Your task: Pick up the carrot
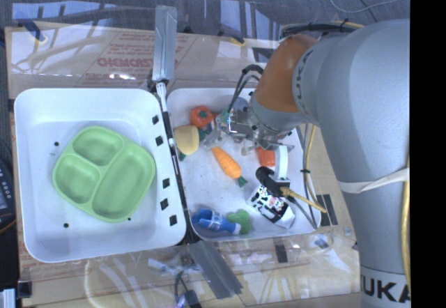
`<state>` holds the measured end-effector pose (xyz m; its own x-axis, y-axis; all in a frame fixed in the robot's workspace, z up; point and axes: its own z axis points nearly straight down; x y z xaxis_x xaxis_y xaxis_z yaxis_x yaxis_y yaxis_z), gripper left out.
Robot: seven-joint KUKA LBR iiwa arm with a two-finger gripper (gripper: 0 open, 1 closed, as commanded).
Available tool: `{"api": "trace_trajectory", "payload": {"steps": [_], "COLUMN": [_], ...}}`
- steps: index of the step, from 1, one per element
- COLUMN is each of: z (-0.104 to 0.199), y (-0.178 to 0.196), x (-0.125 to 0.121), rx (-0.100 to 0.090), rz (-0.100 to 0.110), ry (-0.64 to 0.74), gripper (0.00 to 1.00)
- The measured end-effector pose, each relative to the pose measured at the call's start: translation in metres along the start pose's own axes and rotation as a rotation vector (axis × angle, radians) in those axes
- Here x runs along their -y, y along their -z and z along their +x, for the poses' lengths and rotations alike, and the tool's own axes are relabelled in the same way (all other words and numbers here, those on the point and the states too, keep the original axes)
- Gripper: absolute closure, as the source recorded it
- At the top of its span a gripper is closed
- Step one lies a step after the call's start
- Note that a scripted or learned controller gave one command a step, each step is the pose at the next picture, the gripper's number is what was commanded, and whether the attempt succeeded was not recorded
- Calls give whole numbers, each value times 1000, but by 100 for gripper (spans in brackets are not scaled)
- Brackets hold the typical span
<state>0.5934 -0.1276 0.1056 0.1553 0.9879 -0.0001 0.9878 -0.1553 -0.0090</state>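
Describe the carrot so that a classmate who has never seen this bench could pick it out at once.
Find the right-hand white bin, the one the grey arm reaches into, not the one holding the green divided plate. Near its middle, on bare white floor, lies the carrot. It is the long, tapered orange piece with a green end, unlike the round orange-red tomato and the pale yellow piece to its upper left.

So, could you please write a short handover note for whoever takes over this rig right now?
Gripper: low over the right bin, hidden under the wrist; open or shut cannot be told.
Carrot: lying loose on the right bin's floor, just left of the gripper, not held.
Nearby: tomato, yellow piece, blue toy, black-and-white item.
Left bin holds the green divided plate.
Done: arm is over the right bin.
Left: grasp and lift the carrot.
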Motion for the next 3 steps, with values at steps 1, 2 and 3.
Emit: {"api": "trace_trajectory", "payload": {"steps": [1, 2, 3], "z": [5, 6, -25], "y": [-16, -7, 62], "x": [45, 46, 97], "rx": [0, 0, -1], "rz": [-2, 0, -5], "ry": [-70, -65, 130], "gripper": [0, 100, 100]}}
